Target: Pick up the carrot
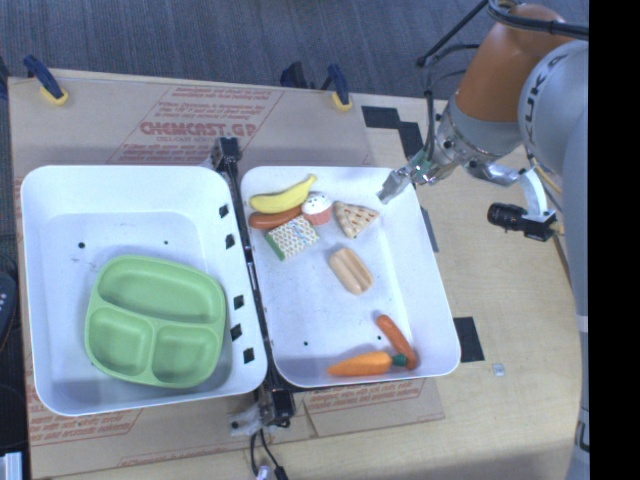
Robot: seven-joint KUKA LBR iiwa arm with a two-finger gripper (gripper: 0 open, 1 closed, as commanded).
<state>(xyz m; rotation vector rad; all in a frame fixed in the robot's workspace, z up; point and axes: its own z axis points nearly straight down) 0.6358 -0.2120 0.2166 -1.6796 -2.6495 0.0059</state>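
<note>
Carrot (360, 366) lies at the near right corner of your right bin (425, 268). The gripper (390, 187) hovers at the far right rim; its grip state I cannot tell.

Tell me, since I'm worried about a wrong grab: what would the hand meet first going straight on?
Probably the pizza slice, down-left of the hand; depth is unclear. The carrot lies off that line.

We see a pale wooden bench (510, 408), brown printed cardboard (200, 118) across it, blue clamps (45, 80) pinning its far edge, black tape squares (468, 338) on the right, dark grey ribbed carpet (250, 18) beyond, even light.
</note>
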